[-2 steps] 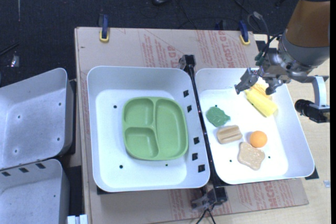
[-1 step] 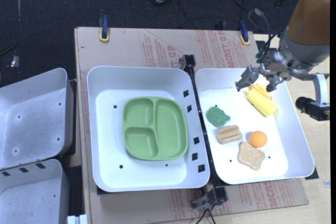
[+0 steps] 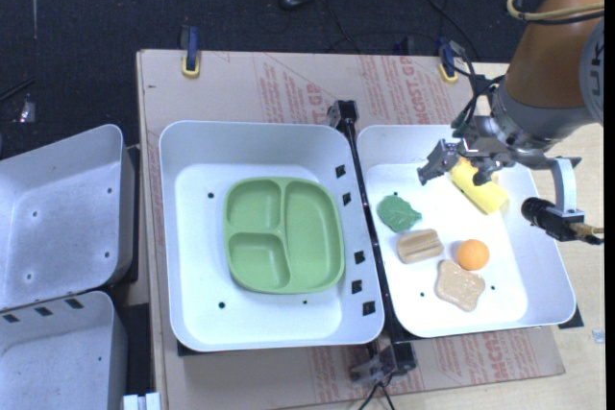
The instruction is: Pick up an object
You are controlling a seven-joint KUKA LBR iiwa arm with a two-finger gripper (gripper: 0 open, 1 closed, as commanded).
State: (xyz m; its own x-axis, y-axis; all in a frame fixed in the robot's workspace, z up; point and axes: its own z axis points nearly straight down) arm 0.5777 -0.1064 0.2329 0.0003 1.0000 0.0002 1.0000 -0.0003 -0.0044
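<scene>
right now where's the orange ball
The orange ball lies in the right bin, between the tan block and the toast-shaped piece.

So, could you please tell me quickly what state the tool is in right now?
Tool: over the right bin, fingers spread on either side of the yellow object; a hold on it cannot be told.

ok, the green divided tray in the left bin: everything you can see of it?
The green tray is a pale green, rounded-rectangle plate, plastic by its look, with three compartments: two side by side along its far half and one along its near half. It lies flat, turned slightly askew, about mid-floor in the left bin. Its compartments hold nothing, and nothing but the bin floor touches it.
</scene>
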